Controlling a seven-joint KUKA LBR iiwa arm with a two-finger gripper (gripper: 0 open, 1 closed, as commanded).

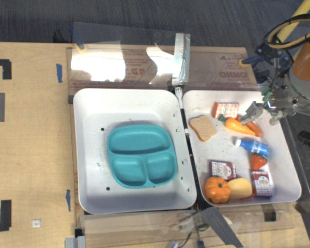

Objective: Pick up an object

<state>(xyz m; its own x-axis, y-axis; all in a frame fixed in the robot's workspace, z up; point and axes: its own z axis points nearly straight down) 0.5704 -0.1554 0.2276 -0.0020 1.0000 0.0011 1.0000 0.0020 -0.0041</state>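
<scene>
**Toy food in the right bin, tool at its far edge**

The pale wooden table point(26, 154) carries two glossy white bins. Nearest in the right bin point(292, 187) sit a ribbed orange pumpkin point(217, 189), a smooth yellow potato-like piece point(241, 188) and two small maroon cartons. Farther back lie a blue bottle point(253, 147), a carrot point(238, 127) and a bread slice point(202, 127). The left bin point(88, 107) holds a teal three-compartment plate point(141, 155). The tool point(263, 107) hovers over the carrot's far end, its prongs apart and gripping nothing. Beyond lies dark carpet.

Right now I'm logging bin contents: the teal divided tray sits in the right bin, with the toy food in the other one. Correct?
Not quite. The camera view shows the teal divided tray in the left bin; the toy food, such as the pumpkin, lies in the right bin.
</scene>
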